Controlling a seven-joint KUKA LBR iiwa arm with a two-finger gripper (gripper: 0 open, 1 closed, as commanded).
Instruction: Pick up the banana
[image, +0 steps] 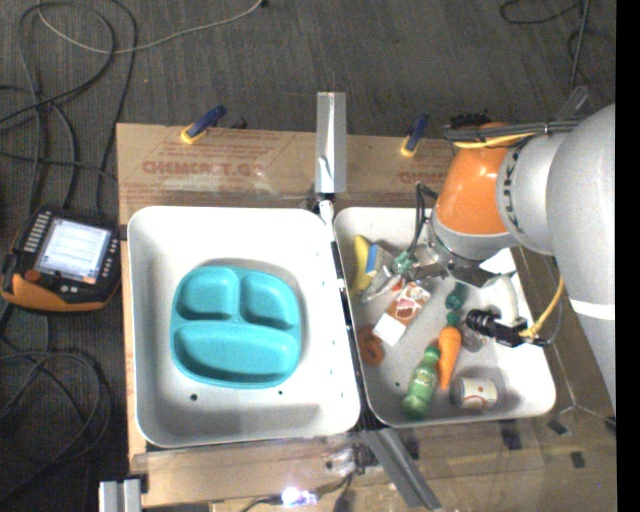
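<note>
Camera view puts the gripper (412, 265) low in the right bin (540, 395), whether parted or closed I cannot tell. The banana (360, 262) lies just left of it against the bin's far-left wall, long axis running near to far, beside a blue item (373, 258).

teal tray (238, 325), carrot (449, 354), green bottle (422, 379)

divided plate (238, 328): turquoise
bins (150, 300): white
banana (360, 258): yellow, left of the carrot
carrot (449, 352): orange
bottle (422, 380): green, beside the carrot
arm band (478, 190): orange
clamps (203, 123): blue and yellow
</note>
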